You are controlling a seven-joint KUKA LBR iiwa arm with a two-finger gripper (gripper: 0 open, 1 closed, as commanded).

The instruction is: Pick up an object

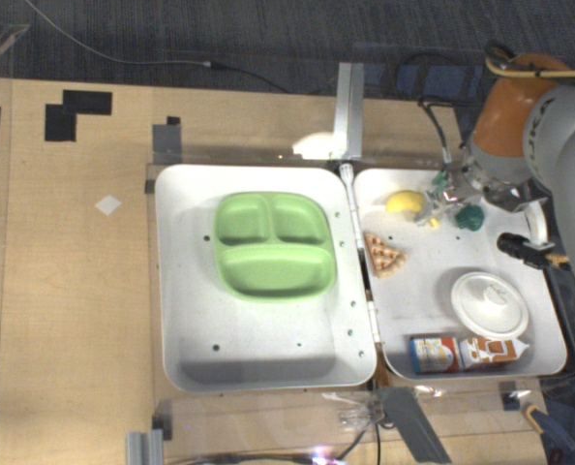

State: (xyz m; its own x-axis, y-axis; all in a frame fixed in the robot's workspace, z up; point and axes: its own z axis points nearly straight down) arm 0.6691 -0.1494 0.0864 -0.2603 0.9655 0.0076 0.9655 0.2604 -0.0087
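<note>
Right bin (559,352), far end: lemon (402,202), teal piece (470,218); gripper (440,201) low between them. Jaw state: cannot tell. Advice: centre on lemon, close squarely, lift straight.

Tray (273,245) in left bin (186,289)

We see even, bright overhead light; the shallow white left bin (186,260) shows a soft grey shadow along its near wall. Glare whitens the metal post (346,114) base. Detail is slightly soft throughout.
</note>
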